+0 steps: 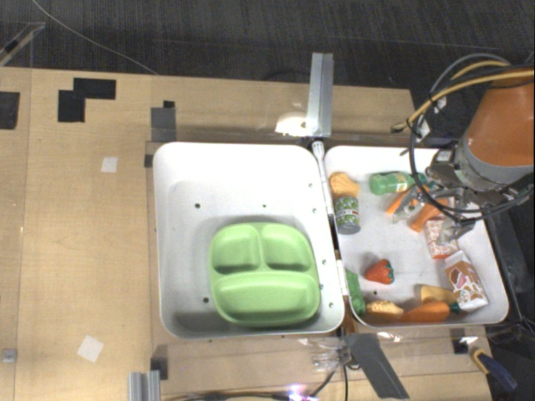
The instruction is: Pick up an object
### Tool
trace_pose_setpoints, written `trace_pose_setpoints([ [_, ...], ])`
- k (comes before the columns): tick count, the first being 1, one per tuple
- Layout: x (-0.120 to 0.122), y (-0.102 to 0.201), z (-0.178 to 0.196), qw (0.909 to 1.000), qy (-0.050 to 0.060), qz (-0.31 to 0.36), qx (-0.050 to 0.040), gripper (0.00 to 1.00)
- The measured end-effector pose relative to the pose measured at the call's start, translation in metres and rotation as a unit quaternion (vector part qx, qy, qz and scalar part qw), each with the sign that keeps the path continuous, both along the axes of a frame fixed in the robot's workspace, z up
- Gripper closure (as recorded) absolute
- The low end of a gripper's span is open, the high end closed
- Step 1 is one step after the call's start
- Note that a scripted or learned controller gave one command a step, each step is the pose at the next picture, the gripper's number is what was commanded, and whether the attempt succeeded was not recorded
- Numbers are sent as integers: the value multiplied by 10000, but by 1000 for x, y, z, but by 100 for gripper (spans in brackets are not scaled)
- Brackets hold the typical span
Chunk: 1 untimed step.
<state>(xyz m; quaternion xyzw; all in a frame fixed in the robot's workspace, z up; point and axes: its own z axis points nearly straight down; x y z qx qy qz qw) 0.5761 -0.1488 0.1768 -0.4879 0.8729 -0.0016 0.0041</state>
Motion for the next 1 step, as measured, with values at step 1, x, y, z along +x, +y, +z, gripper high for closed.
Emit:
trace_pose_setpoints([
  [1, -39, -55, -86, 9979, -44, 643, -15, 0],
])
